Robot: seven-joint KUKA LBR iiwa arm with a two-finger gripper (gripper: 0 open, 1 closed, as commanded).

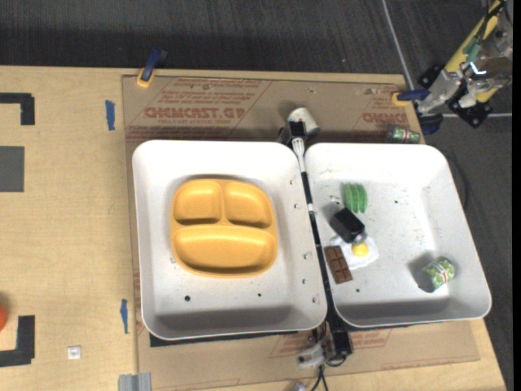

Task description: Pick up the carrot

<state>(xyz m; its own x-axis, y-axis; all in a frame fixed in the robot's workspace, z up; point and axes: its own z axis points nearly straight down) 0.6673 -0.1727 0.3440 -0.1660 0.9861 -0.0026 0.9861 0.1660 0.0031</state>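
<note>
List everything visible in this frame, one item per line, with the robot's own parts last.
Bins: two, white, side by side on the bench.
Divided plate: one, yellow, in the left bin.
Green ridged item: one, right bin, upper left.
Black block: one, right bin, below the green item.
Fried egg toy: one, white and yellow, beside the black block.
Chocolate bar: one, brown, right bin's left edge.
Can: one, green, right bin, lower right.
Clamps: two, blue and yellow, at the board's top edge.
Robot parts: a mechanism at the top right; too unclear to name.
</note>
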